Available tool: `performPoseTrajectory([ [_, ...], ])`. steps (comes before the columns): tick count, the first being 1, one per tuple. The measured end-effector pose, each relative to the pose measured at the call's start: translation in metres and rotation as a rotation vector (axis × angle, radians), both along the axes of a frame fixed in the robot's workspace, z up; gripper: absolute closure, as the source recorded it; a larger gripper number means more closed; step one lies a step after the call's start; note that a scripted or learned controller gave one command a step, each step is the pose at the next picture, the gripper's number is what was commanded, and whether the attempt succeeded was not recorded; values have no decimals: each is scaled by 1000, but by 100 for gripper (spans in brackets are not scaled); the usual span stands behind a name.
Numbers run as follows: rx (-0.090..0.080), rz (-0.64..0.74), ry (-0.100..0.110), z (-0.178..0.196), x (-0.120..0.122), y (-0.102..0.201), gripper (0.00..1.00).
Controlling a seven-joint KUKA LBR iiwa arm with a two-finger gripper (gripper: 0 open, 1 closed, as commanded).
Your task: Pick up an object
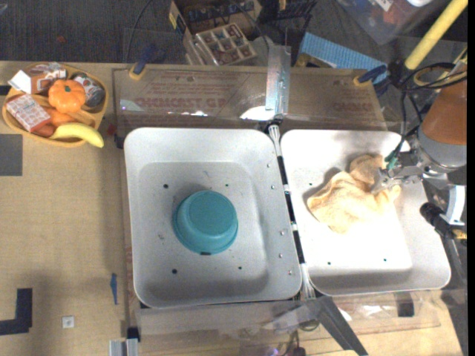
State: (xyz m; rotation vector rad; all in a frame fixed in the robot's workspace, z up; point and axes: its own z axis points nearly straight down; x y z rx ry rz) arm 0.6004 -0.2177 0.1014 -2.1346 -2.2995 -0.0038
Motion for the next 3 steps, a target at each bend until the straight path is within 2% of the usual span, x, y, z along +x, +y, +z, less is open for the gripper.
performPoseTrajectory([
  [1, -5, 231, 1, 70, 67, 73, 100],
  [2, -3, 421, 1, 72, 66, 88, 100],
  [3, -5, 306, -1, 107, 66, 142, 100],
])
